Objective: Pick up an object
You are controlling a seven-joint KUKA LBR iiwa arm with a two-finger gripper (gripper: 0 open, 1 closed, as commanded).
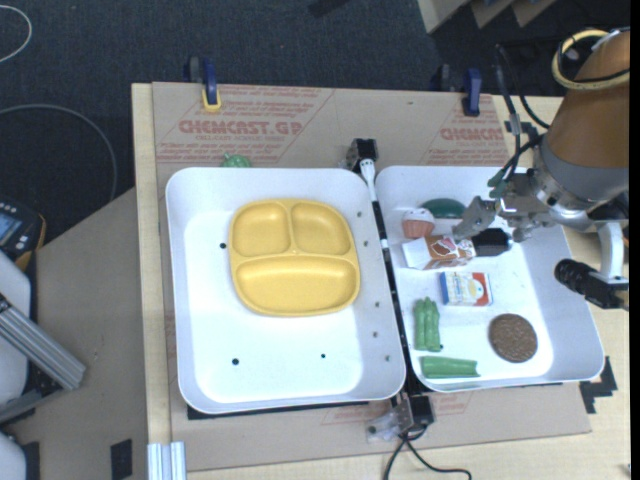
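The right bin (570,318) holds several small items. At its far left lie a dark green rounded piece (441,208) and a red and white piece (418,226). Below them is a white packet with brown and red print (440,252), then a blue and white carton (466,288). Toward the front are a green pepper-like piece (427,324), a flat green piece (448,366) and a round brown cookie (513,336). My gripper (487,230) hangs over the upper middle of this bin, just right of the white packet. Nothing is seen held in it.
The left bin (200,298) bears a yellow divided plate (294,256). The grey arm with its orange band (590,108) comes in from the right over the right bin's far corner. A black part (590,280) sticks out at the right rim. Blue clamps (209,80) hold the board's back edge.
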